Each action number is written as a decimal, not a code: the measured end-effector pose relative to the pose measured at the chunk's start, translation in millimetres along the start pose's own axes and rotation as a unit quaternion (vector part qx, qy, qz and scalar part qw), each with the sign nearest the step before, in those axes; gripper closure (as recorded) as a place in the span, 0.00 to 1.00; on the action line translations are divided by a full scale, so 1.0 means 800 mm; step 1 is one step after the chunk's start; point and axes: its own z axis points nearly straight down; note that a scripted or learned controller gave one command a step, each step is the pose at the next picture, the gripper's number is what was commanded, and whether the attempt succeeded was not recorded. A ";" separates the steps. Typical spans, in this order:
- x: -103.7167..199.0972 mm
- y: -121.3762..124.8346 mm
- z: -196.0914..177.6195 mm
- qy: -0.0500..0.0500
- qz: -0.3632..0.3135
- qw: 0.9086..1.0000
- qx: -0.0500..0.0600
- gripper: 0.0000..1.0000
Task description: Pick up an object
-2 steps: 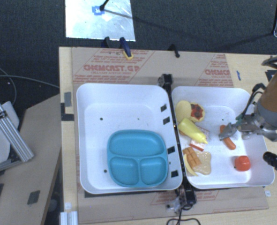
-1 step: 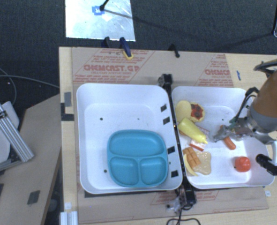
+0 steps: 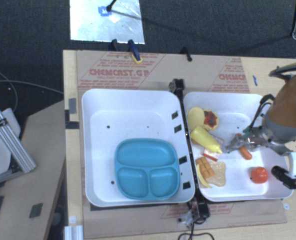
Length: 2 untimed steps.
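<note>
The grey arm with its orange band is reaching in from the right edge of the frame, and its hand [image 3: 236, 143] is hanging low over the right bin [image 3: 228, 100], at the middle of that bin. Whether the hand is apart or together cannot be told at this size. Just below and right of the hand, a small orange sausage-like piece [image 3: 245, 153] is lying on the bin floor, close to the hand's tip; contact cannot be judged.

Left of the hand, a yellow bottle-shaped toy [image 3: 205, 138] is lying at a slant, and above it a round yellow piece with a red patch [image 3: 204, 118] is sitting near the bin's upper left corner. A pale toast-like piece with orange strips [image 3: 211, 172] is resting in the lower left part of the bin. A red tomato-like ball [image 3: 259, 174] is lying at the lower right, well apart from the hand.

In the left bin [image 3: 132, 101], a blue divided plate [image 3: 146, 167] is sitting in the lower half. Both bins are sitting on the desk [image 3: 122, 70], side by side.
</note>
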 end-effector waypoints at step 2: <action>0.107 0.034 -0.041 0.002 -0.005 1.000 -0.003 1.00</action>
